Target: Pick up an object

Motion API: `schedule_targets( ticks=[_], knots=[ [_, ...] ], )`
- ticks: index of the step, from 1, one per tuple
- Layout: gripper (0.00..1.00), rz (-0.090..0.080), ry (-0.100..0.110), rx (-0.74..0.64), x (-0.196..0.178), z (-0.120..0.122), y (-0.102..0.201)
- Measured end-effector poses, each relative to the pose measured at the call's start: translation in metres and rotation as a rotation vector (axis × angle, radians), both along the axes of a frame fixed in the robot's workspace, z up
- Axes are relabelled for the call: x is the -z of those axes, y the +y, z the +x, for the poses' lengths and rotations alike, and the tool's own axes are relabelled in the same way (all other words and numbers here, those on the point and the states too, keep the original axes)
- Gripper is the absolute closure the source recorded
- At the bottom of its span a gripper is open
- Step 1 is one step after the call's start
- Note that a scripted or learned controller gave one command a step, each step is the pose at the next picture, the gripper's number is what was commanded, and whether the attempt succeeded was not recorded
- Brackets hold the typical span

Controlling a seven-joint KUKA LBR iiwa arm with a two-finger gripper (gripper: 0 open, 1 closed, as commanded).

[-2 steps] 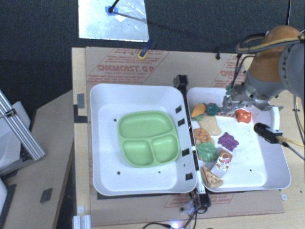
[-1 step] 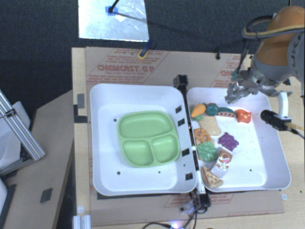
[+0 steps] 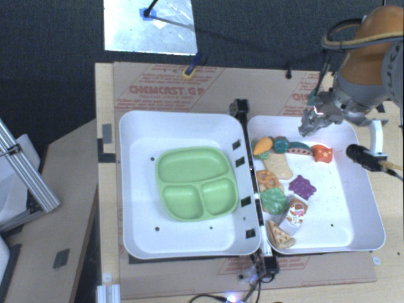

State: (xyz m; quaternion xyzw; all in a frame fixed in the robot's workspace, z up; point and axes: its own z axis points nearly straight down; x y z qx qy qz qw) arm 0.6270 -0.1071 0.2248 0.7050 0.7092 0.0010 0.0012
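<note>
Your grey two-finger gripper [image 3: 310,124] hangs over the far rim of the right shallow white bin [image 3: 353,226], above the toys rather than among them, presumably lining up a descent; you cannot tell how its claw stands; the small toy foods lie clustered along that bin's left side, an orange carrot-like piece [image 3: 262,146] nearest the divider, a red piece [image 3: 322,153] closest beneath the gripper; the left white bin [image 3: 136,137] holds a pale green three-compartment plastic tray [image 3: 194,183].
</note>
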Motion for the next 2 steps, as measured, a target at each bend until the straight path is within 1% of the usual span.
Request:
schedule_targets(
  ticks=[1,2],
  knots=[
    [1.0,0.001,0.003,-0.003,0.005,-0.016,0.041],
    [1.0,0.002,0.004,-0.003,0.001,-0.045,0.09]
  ],
)
